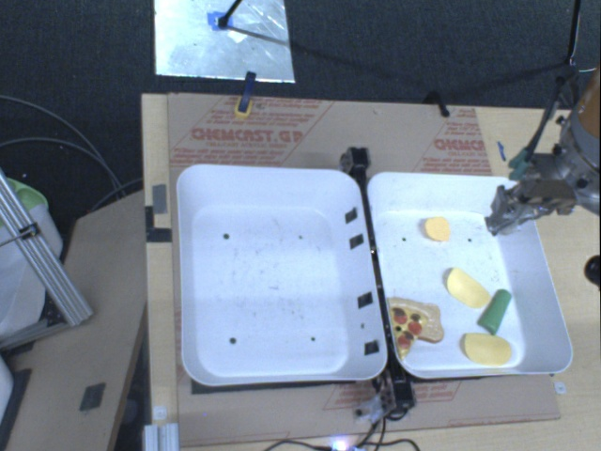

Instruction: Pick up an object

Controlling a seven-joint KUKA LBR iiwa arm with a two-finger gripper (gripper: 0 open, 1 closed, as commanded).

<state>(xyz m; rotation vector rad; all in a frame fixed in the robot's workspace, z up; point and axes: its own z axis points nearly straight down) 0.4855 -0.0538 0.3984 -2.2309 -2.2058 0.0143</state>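
The right bin (413, 200) holds several small items: a round orange-yellow piece (437, 229) near its far middle, a yellow oval (467, 287), a green cylinder (495, 310), another yellow piece (487, 349) at the front, and a pizza-slice toy (414, 322) by the bin's left wall. My gripper (500, 220) hangs at the bin's far right edge, to the right of the orange-yellow piece and apart from it. Nothing shows between its fingers.
The left bin (202, 195) sits beside the right one, joined by a black divider with clips (362, 242). A shiny metal sheet (223, 26) lies beyond the bench. An aluminium frame (38, 261) stands at the left.
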